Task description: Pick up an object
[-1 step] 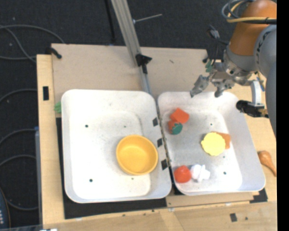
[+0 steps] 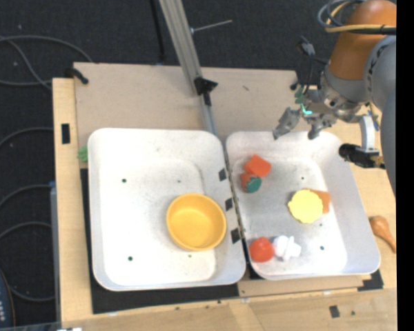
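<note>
You had the gripper (image 2: pixel 298 127) up over the far edge of the right bin (image 2: pixel 345 185), two fingers spread apart, nothing between them. Arm (image 2: pixel 355 54) came in from the right, orange band above the wrist.

Candidates all sat in the right bin: orange block (image 2: pixel 257 165) touching a green piece (image 2: pixel 251 182) near the left wall, yellow disc (image 2: pixel 305 206) in the middle with a small orange piece (image 2: pixel 323 200) tucked at its right edge, red ball (image 2: pixel 261 249) touching a white object (image 2: pixel 286 247) at the near edge. Left bin (image 2: pixel 124 185) held just the yellow bowl (image 2: pixel 196 221).

No grasp had started by my read; gripper was well apart from every item, closest to the orange block.

Risks you faced, as judgement:
- Everything came in touching pairs. Closing on one could shove its neighbour or catch both.
- Orange block and green piece sat close to the bin wall; a finger could hit the wall or the divider clips (image 2: pixel 224 174) on descent.
- Yellow disc looked flat and wide, so fingers could slide off the rim or fail to span it.
- Red ball looked round, likely to roll out as fingers closed, and it sat near the corner.
- White object's shape was too blurred to tell, so its grip was uncertain.
</note>
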Robot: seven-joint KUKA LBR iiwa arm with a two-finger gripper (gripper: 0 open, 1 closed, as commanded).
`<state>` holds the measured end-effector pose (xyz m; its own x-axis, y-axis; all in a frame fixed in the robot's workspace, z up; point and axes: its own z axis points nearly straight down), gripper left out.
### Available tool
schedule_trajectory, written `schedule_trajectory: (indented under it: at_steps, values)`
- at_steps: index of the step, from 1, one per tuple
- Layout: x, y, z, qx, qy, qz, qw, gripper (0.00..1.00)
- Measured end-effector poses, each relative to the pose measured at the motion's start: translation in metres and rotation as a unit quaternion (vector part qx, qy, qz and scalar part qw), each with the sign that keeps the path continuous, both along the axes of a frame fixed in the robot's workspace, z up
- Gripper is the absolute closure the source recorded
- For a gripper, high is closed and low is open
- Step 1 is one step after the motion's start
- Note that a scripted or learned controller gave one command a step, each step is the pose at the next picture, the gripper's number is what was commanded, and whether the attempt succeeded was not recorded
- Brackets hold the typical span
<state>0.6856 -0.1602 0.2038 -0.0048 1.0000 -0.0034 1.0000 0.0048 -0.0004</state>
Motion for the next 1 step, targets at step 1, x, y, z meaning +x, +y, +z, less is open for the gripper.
schedule_trajectory:
  at_steps: [1]
  values:
    - [-0.0086,0.0035,-0.0477,-0.0003,0.002,-0.001,1.0000,0.00]
